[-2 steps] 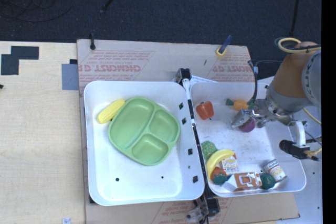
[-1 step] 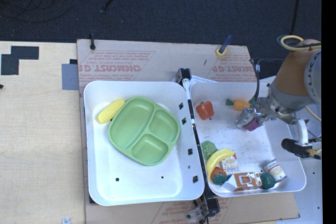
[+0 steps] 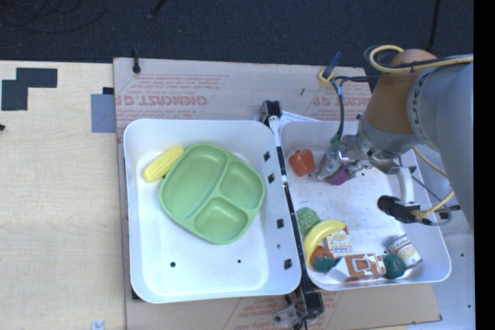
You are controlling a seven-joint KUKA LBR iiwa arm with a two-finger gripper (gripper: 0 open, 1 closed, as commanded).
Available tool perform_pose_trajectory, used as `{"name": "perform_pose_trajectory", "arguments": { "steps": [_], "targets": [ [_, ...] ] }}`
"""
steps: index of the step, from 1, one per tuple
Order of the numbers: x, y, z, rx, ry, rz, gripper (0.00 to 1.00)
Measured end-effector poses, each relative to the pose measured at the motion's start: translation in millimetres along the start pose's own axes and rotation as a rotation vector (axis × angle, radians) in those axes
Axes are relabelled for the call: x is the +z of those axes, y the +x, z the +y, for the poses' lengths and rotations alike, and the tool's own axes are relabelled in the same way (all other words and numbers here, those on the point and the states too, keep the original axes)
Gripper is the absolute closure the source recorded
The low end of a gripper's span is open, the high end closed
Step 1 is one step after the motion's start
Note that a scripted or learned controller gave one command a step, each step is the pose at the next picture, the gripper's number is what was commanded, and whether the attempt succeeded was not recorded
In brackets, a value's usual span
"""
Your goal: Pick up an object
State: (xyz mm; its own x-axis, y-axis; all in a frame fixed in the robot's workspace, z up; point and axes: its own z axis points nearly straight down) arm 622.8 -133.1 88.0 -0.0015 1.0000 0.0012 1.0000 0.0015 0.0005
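Dark carpet with a few cables runs across the back, and the light wood surface (image 3: 54, 189) carries a cardboard sheet (image 3: 193, 93) with the two white bins on it. Left bin (image 3: 201, 274) has a green divided plate (image 3: 212, 192) sitting tilted in the middle, with a yellow corn cob (image 3: 162, 163) touching its upper left edge.

Right bin (image 3: 437, 263) is where the action is. The arm (image 3: 421, 104) comes in from the right, and its end effector (image 3: 338, 166) is down in the upper part of that bin, right on top of a purple object (image 3: 339, 176). Can't tell if it's actually clenched on it or released, too small and dark there. An orange-red pepper (image 3: 302, 161) sits just beside it to the left.

Lower down there's a pile: a banana (image 3: 322, 233), something green and bumpy (image 3: 307, 218) above it, a strawberry (image 3: 324, 262), a small carton (image 3: 363, 266) and a little can (image 3: 403, 250).
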Motion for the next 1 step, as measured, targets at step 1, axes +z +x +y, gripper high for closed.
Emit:
{"name": "perform_pose_trajectory", "arguments": {
  "steps": [1],
  "targets": [
    [-100.2,72.2,-4.3,0.000,0.001,0.000,1.00]
  ]
}}
